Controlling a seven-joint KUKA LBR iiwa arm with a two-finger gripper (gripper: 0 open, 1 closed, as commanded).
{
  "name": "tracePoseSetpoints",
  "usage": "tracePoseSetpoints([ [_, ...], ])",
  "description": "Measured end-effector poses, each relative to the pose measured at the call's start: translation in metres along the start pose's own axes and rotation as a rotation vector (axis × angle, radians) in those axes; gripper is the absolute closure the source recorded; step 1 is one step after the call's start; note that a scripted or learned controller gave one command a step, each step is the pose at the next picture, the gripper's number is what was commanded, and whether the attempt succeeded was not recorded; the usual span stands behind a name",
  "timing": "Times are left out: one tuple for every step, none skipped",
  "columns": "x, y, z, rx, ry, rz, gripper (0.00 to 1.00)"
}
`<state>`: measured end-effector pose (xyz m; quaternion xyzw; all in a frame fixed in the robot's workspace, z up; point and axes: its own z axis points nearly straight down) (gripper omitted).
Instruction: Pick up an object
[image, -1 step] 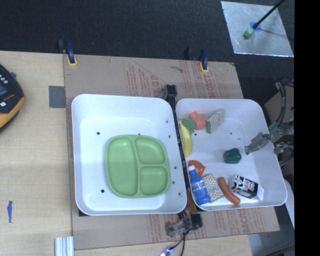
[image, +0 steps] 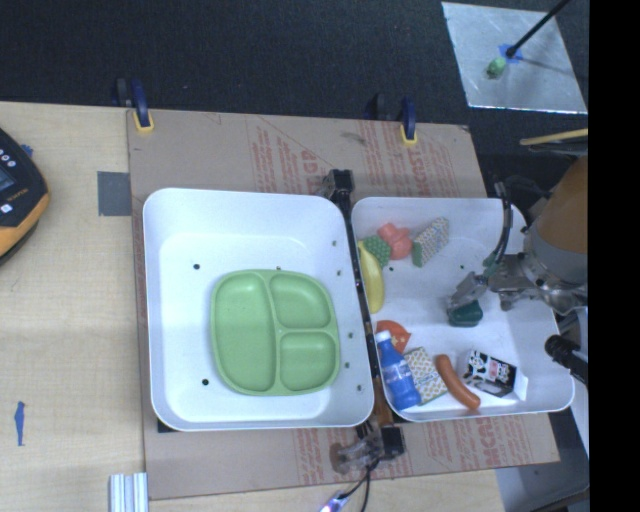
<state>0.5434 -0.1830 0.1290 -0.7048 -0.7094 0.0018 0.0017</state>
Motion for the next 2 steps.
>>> tracePoseSetpoints([
  [0.027,0.001,0.038,0.0,0.0,0.001,0.0],
  [0.026,0.001,0.027,0.001,-0.001,-0.002,1.0],
])
